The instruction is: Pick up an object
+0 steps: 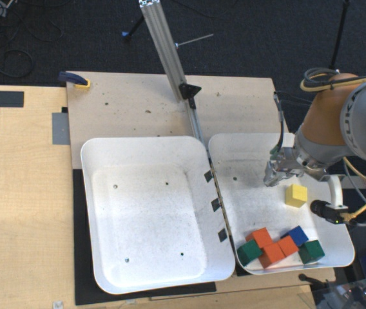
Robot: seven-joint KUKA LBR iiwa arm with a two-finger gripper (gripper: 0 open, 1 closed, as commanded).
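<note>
While the arm point(337, 124) reaches in from the right, its gripper point(274, 174) hangs low over the right bin point(247, 150), roughly at the middle of that bin's floor. Its metal tip is small and partly blurred against the white, so I cannot tell how the tool is set; nothing can be made out in its grasp, and the patch of floor right under it looks bare.

Just to the right of the gripper and a little nearer the camera sits a yellow block point(296, 195), close by but apart from the tool, resting alone on the bin floor. Further toward the camera from the gripper, near the bin's front edge, lies a cluster of blocks packed together: an orange block point(258, 237) at the back left of the group, a green block point(250, 252) beside it on the left, a second orange block point(279, 250) in the middle, a blue block point(298, 235) behind that, and a second green block point(311, 252) at the right end. They seem to touch one another, though the exact contacts are hard to read.

To the left of the gripper, past the divider between the two, lies the left bin point(105, 166). Behind the gripper, a slanted aluminium rail point(163, 44) rises from the bench point(131, 102).
</note>
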